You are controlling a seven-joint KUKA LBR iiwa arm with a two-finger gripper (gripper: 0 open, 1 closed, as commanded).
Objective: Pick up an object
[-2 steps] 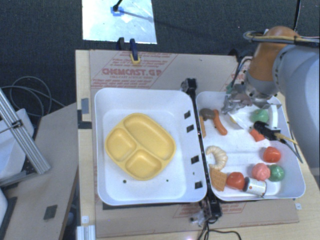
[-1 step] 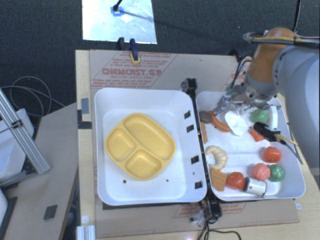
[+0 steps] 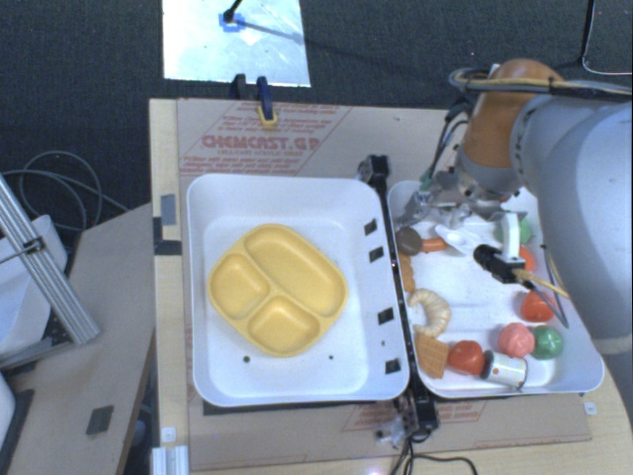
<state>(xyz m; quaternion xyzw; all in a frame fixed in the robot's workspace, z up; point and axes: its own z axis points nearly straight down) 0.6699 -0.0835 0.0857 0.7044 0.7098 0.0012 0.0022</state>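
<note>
My gripper hangs low over the far left corner of the right bin, below the arm's orange band. Just under it lie a brown-and-orange piece and a small white piece. Farther toward the front of the bin are a pale curled croissant-like toy, an orange cracker, a red tomato, a white cylinder with a black end, a pink ball and a green ball. A green-and-white item and a red-orange item lie near the arm.
The left bin holds a yellow divided plate. Black clips run along the wall between the two bins. The grey arm covers the right bin's far right side. A shiny sheet lies beyond the bench.
</note>
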